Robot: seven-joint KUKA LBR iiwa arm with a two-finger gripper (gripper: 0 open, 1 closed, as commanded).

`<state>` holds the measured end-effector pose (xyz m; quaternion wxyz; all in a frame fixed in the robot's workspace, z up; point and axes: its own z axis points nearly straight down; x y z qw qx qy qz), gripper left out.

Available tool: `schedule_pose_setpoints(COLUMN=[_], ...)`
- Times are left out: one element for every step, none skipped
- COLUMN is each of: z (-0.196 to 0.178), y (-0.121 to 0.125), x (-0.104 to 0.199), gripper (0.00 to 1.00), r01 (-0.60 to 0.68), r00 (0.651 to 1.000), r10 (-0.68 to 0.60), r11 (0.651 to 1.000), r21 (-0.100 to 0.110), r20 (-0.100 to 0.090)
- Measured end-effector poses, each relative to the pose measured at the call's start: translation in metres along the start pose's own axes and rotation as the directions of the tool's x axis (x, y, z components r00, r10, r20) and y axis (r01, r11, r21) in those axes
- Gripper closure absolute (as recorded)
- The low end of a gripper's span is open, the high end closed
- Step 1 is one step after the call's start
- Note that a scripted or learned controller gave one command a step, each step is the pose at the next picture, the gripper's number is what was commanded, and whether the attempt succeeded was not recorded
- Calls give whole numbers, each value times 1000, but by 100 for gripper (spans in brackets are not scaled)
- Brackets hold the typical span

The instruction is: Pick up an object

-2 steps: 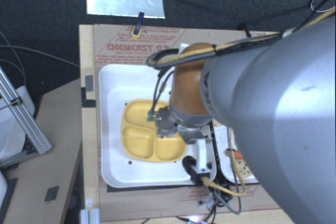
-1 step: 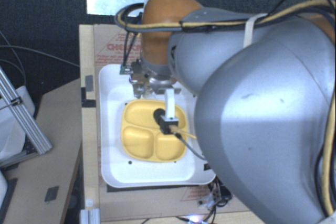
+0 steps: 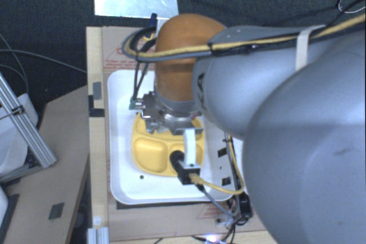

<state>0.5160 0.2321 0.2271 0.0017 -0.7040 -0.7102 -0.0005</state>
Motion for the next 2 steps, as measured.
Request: schedule_pose_setpoints(z=[130, 141], y=[52, 111], x=[0, -1], gripper=[100, 100], r01=[-7, -4], r00=[1000, 1000], r10=[7, 4], r11=[1000, 1000], r21=[-6, 6], r20=[4, 7])
